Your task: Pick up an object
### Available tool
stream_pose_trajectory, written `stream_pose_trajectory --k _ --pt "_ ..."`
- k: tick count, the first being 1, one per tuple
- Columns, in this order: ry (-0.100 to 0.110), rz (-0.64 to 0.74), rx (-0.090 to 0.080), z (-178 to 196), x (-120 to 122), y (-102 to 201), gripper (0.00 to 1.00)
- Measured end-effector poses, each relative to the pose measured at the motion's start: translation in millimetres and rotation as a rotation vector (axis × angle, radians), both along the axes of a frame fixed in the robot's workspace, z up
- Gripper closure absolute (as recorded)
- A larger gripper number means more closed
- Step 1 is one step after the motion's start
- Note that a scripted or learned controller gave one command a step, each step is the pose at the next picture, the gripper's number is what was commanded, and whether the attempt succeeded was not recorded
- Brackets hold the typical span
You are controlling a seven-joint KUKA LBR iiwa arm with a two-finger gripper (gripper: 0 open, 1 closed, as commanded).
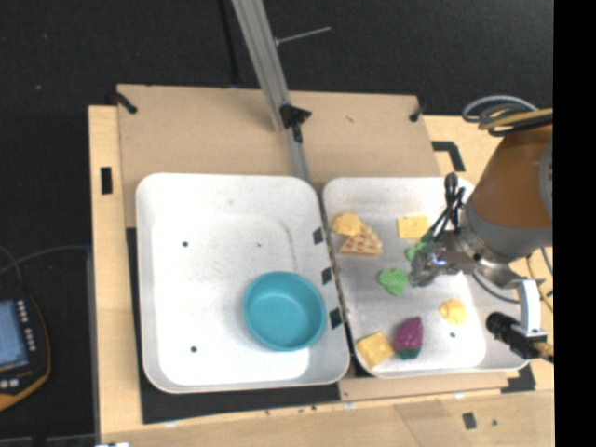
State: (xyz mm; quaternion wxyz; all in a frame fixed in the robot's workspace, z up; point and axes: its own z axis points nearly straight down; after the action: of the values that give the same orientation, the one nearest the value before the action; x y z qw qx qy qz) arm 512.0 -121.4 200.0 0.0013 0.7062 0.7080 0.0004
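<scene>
Two white bins (168,212) sit side by side. The left bin holds one blue bowl (282,310). The right bin holds seven small items: five yellow pieces (413,226), one green piece (394,280) and one purple piece (408,336).

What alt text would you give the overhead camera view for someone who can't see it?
A grey-and-orange robot arm reaches from the right, its gripper low over the right bin beside a green piece, among yellow pieces and a purple one. The left bin holds a blue bowl.
</scene>
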Motion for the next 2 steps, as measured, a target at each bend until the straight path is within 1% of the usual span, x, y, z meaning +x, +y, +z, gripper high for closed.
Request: stream_pose_trajectory --k 1,2 --pt "0.0 0.001 0.0 35.7 1.4 -1.2 1.0" --pt "0.001 0.001 0.001 43.6 18.7 38.2 1.0"
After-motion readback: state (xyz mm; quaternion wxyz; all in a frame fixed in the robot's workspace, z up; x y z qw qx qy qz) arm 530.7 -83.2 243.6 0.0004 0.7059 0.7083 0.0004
